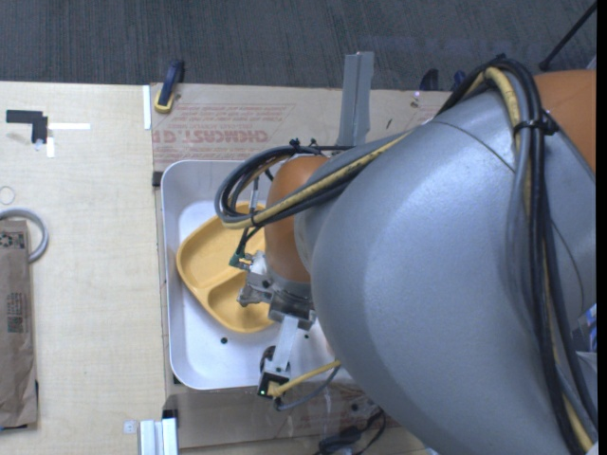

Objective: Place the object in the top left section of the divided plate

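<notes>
A: Containers first. What's in the white bin [180, 349]?

B: A yellow divided plate [204, 254], lying toward the bin's left wall, a raised ridge visible between two of its sections. Each visible section looks bare. The plate's right part is hidden under the arm. One small dark speck [224, 340] sits on the bin floor near the lower left corner, just below the plate's edge.

A: The object for the plate?

B: Can't make it out anywhere; the arm covers most of the bin.

A: Arm pose?

B: The grey arm [446, 282] comes in from the right and covers the bin's right half. The orange band [289, 216] sits over the plate's right side, wrist pointed down into the bin. Black cables [248, 173] loop off it above the plate. The gripper [258, 287] is low over the plate's lower section.

A: Fingers wide or narrow?

B: Cannot tell; the wrist hardware hides them.

A: Surroundings?

B: Cardboard [247, 126] with red print lies along the bin's far edge, a grey upright post [357, 98] behind it. A yellow-and-blue clamp [170, 86] sits at the cardboard's top left corner. On the bench's left edge lies a brown paper bag [16, 320], well apart from the bin.
</notes>
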Controlling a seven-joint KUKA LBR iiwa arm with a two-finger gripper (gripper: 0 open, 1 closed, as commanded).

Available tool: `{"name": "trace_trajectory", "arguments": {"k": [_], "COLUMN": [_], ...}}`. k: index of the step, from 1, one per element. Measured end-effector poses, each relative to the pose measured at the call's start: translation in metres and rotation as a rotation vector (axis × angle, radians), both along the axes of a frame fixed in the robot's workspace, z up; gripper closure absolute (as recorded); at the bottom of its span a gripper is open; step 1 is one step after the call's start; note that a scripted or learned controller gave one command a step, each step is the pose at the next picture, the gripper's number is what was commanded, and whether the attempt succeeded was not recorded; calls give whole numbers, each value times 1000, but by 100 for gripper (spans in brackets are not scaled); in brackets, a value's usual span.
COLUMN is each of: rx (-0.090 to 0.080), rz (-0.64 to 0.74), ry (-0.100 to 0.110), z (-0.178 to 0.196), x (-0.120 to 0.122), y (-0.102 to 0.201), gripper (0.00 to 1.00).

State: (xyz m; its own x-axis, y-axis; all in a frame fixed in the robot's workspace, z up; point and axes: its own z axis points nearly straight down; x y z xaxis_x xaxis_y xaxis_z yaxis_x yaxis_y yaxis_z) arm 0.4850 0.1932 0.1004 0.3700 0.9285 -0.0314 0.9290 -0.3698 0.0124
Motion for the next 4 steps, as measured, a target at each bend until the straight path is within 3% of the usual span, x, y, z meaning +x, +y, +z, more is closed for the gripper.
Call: {"name": "trace_trajectory", "arguments": {"k": [1,2,3,4], "rx": [27,29,28,29], "rz": [56,150,147,242], "ry": [6,8,9,13], "z": [134,-12,90,33], "x": [43,-3,60,-4], "y": [-17,16,-18,11], "gripper": [0,0,0,0]}}
